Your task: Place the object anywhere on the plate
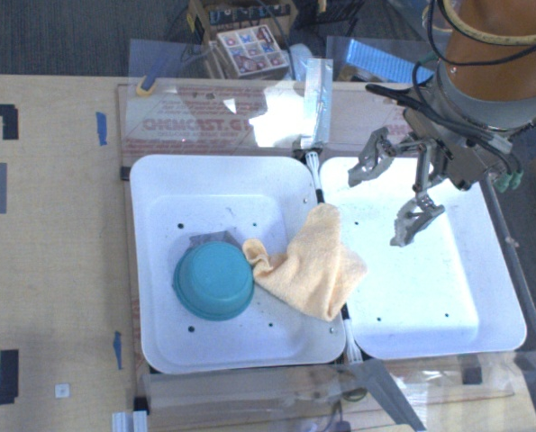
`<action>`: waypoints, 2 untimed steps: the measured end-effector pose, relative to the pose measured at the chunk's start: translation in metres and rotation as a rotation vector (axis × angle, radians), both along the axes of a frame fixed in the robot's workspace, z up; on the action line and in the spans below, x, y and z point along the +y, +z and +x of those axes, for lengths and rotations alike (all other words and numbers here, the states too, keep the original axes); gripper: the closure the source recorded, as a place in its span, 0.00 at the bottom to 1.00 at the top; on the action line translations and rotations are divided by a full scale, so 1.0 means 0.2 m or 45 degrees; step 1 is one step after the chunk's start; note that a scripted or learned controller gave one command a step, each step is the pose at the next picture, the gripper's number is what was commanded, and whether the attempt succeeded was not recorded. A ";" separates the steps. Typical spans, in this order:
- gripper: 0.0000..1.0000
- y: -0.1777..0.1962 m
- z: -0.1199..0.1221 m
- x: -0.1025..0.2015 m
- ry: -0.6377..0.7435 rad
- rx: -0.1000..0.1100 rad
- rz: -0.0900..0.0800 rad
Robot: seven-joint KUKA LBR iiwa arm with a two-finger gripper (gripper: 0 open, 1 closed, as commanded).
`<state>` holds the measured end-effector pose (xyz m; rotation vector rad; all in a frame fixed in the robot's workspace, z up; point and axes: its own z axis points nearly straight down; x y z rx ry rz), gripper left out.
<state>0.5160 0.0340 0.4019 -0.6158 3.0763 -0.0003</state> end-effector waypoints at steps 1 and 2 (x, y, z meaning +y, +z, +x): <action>0.00 -0.36 -0.04 -0.07 0.382 -0.001 -0.001; 0.00 0.17 -0.01 -0.21 1.095 -0.007 -0.005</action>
